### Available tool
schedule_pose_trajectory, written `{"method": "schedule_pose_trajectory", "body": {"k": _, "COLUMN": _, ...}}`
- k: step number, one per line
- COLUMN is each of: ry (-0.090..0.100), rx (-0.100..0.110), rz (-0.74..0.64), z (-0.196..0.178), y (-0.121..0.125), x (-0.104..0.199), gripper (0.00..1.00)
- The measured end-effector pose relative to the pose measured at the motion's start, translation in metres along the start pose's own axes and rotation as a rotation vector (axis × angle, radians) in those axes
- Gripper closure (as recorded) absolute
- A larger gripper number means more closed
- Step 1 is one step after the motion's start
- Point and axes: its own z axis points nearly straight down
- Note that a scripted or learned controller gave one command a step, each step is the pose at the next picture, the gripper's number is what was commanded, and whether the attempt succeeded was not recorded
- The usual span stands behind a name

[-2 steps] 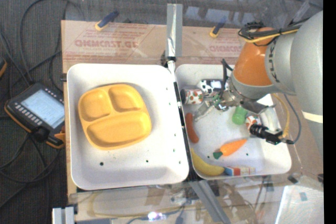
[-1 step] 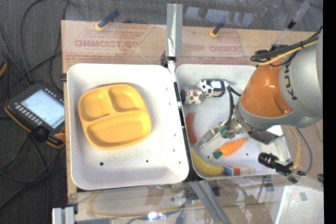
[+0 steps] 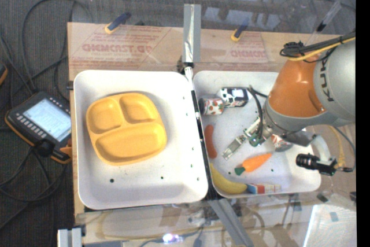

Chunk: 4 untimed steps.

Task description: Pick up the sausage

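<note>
Your slim reddish-brown sausage (image 3: 210, 141) lies lengthwise against the left wall of the right shallow white bin (image 3: 312, 185), just above the yellow banana (image 3: 226, 183). The silver two-finger gripper (image 3: 230, 151) hangs close to its right, apart from it, fingers seemingly spread a little with nothing between them, though the view is poor. An orange toy carrot (image 3: 254, 163) lies below the gripper. The yellow sectioned plastic plate (image 3: 126, 126) sits in the left white bin (image 3: 92, 191).

Yellow divided plate (image 3: 126, 126) in left bin (image 3: 92, 182); carrot (image 3: 254, 163), banana (image 3: 226, 182) in right.
</note>
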Motion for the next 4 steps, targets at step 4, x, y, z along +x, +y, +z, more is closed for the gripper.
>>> {"method": "schedule_pose_trajectory", "body": {"k": 4, "ry": -0.001, "rx": -0.008, "rz": 0.752, "z": 0.029, "y": 0.044, "x": -0.018, "gripper": 0.0}}
